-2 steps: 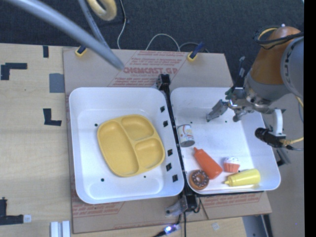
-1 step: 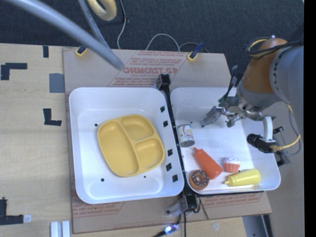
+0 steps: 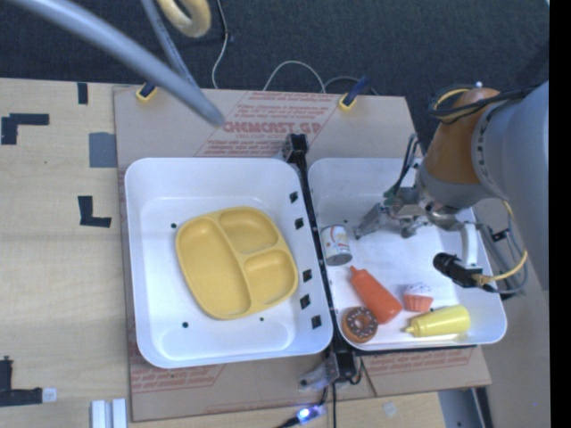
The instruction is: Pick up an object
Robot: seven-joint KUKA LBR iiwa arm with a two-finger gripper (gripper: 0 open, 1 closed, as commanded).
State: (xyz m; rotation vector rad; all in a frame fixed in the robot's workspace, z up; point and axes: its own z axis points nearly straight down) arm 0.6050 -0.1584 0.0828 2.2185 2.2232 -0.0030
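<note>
the end effector (image 3: 370,224), closure i cannot tell, hangs near the small can (image 3: 336,243) right of centre, so lower squarely over it before squeezing.

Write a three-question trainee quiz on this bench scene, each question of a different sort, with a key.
1. True or false: the yellow divided plate lies in the left bin.
2. Which item lies nearest the right bin's front right corner? A) orange bottle B) yellow bottle C) small can
3. Fill in: the chocolate ______ lies just below the orange bottle.

Key: 1 true; 2 B; 3 donut.
</note>
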